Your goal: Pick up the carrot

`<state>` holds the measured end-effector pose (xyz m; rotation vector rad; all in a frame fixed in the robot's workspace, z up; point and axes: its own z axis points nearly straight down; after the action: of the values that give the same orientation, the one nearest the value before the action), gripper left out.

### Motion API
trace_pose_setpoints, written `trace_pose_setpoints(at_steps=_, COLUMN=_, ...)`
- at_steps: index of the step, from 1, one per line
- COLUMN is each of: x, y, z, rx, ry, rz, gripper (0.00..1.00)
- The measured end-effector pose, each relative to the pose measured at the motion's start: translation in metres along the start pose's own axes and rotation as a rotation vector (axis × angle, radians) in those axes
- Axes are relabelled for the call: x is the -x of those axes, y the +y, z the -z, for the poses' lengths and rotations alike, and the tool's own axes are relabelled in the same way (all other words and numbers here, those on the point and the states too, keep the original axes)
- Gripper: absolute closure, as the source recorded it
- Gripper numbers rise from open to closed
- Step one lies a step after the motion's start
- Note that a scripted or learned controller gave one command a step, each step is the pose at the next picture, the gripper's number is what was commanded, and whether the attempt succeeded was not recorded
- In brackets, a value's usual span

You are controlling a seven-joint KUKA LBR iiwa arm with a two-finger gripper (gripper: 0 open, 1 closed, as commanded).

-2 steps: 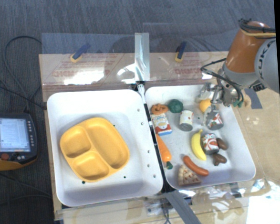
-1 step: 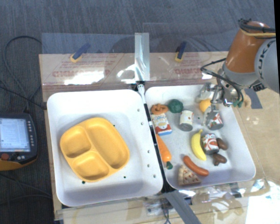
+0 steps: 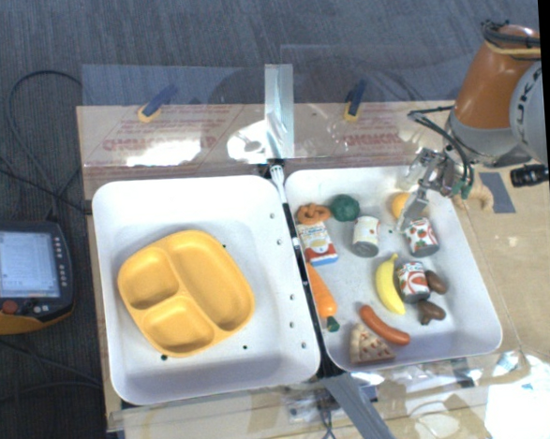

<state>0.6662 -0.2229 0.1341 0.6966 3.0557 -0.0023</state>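
Observation:
The carrot (image 3: 323, 295) is orange with a green stub end and lies along the left wall of the right bin (image 3: 477, 289), pointing toward the front. My gripper (image 3: 430, 177) hangs over the bin's back right corner, far from the carrot, near a small yellow item (image 3: 400, 204). Nothing shows between its fingers.
The right bin also holds a banana (image 3: 389, 287), a sausage (image 3: 384, 324), a pizza slice (image 3: 368, 346), two small cans (image 3: 421, 236), a white cup (image 3: 365, 235), a green ball (image 3: 346, 207), a juice carton (image 3: 318, 244) and brown pieces (image 3: 432, 310). A yellow divided plate (image 3: 183, 291) lies in the left bin.

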Motion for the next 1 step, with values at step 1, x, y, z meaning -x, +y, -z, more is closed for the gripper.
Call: trace_pose_setpoints(at_steps=1, x=-0.0114, y=0.0102, z=0.0025, rx=-0.001, ry=0.005, rz=-0.314, gripper=0.00)
